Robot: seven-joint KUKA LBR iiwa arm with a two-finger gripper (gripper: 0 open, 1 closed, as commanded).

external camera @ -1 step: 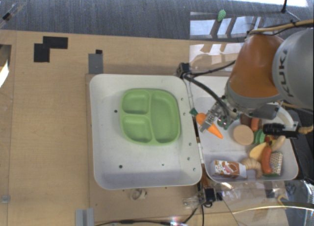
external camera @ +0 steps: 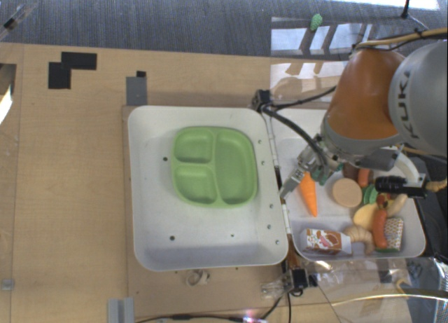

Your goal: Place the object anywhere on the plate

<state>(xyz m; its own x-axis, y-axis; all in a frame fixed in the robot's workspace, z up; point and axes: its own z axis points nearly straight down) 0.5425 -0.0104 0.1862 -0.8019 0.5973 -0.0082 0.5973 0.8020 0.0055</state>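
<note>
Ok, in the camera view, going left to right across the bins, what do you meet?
Green divided plate → gripper → toy carrot → round tan disc → orange band of the arm's wrist above them.

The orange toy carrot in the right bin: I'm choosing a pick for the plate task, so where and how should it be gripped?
Probably grip the orange toy carrot across its thick upper half, coming straight down from above. It lies flat, wide end toward the gripper and tip pointing down the view, with bare white bin floor on both long sides, so fingers should fit there. The green divided plate sits in the left bin.
</note>
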